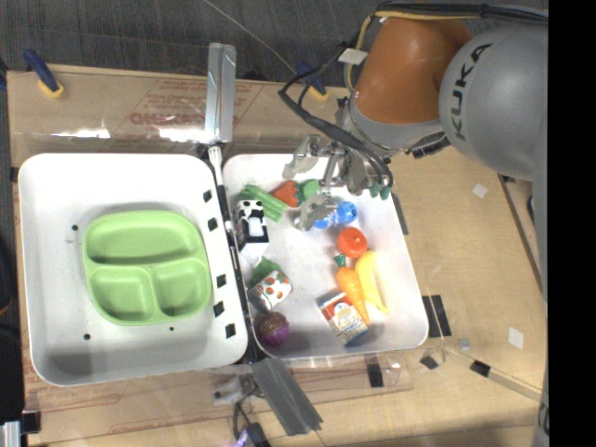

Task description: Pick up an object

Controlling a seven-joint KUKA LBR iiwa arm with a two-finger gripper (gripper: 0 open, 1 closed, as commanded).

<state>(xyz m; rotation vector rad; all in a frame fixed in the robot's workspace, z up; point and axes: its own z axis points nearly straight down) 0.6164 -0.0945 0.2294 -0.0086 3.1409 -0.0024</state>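
Observation:
My gripper (308,190) hangs over the back of the right bin (410,291), open, with nothing between its fingers. One fingertip (300,164) is near the bin's back rim; the other (311,215) touches or nearly touches a blue object (339,215). A red and green piece (288,194) lies just left of the gripper. In front lie an orange-red round fruit (351,240), a carrot (352,287), a yellow banana (372,280), a small carton (344,318), a red and white can (272,291) and a purple ball (273,328).
A black and white item (251,223) and a green piece (258,199) sit by the bin's left wall. The left bin (47,184) holds a green divided plate (144,266). The grey arm with its orange band (410,59) fills the upper right.

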